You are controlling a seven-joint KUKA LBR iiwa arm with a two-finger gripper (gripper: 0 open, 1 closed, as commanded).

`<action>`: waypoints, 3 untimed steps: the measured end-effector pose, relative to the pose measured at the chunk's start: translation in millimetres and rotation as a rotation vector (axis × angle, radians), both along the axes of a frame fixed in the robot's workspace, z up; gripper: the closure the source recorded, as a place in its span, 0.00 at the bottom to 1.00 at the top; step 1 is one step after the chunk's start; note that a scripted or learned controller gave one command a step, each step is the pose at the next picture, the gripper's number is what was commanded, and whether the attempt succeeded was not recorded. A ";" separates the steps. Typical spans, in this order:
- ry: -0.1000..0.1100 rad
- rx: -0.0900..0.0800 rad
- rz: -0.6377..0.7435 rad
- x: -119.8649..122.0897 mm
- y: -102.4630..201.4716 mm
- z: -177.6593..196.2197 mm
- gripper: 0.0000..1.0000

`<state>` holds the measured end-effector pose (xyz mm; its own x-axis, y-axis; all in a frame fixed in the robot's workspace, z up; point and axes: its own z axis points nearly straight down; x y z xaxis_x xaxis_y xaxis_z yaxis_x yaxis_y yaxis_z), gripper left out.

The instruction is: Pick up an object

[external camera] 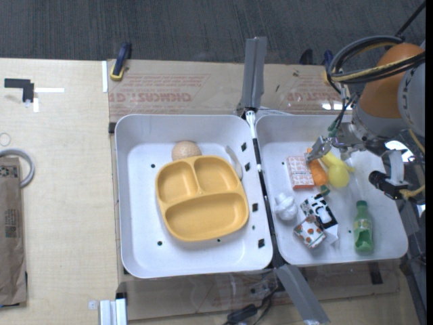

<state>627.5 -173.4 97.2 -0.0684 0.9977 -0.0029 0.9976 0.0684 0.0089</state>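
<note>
My gripper [326, 152] hangs low over the upper middle of the right bin [385, 249]. Directly under and beside it lie a yellow lemon-like fruit [339, 172] and an orange carrot-like piece [318, 175]; whether it touches either cannot be made out. A pink-red small box [298, 171] lies just to their left. Lower in the bin are a white crumpled object [285, 207], a black-and-white carton [324, 212], an orange-spotted carton [309, 233] and a green bottle [363, 227].
The left bin [135, 249] holds a yellow divided plate [201, 198] with a beige round object [185, 150] behind it. A grey divider post [254, 73] stands between the bins. Cables and the arm's orange band [382, 87] crowd the right bin's far right.
</note>
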 end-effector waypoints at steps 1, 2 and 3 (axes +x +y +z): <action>-0.001 -0.003 -0.002 0.1 -1.5 9.6 1.00; 0.010 0.001 -0.023 -48.5 72.2 119.5 1.00; 0.010 0.001 -0.056 -35.7 86.7 148.8 1.00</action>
<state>591.8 -86.7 246.0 -0.0123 0.9999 -0.0013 0.9999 0.0123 -0.0007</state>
